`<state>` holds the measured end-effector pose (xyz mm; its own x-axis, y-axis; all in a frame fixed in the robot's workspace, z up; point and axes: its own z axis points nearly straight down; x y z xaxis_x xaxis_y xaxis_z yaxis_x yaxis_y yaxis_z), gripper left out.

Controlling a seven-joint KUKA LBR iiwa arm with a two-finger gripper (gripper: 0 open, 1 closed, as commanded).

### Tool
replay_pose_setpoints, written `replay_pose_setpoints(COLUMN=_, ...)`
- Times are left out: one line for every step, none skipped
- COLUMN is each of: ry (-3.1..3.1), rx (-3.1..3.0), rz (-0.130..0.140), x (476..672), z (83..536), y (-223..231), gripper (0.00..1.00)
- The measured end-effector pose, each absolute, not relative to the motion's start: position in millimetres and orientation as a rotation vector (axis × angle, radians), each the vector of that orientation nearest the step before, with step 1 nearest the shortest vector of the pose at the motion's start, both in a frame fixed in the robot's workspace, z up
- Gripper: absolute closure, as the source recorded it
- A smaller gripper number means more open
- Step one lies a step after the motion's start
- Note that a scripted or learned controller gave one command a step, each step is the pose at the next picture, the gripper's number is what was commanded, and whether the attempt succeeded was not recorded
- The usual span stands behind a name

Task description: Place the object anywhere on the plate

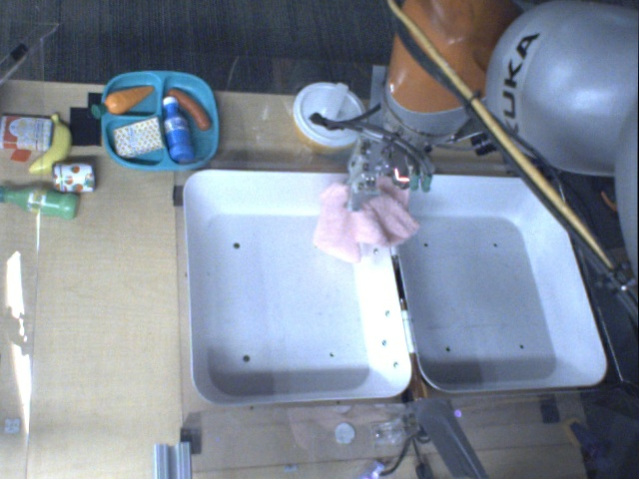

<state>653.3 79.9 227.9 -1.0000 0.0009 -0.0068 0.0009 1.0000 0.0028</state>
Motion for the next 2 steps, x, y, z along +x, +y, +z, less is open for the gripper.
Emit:
replay_pose_setpoints(ry=3.134, rx=-0.004, rz=0.005, x=651.2, z=227.6, y=132.8, gripper=1.0)
replay_pose_setpoints(ry=3.133, rx=-0.004, rz=0.005, x=651.4, z=227.9, y=132.6, gripper=0.0)
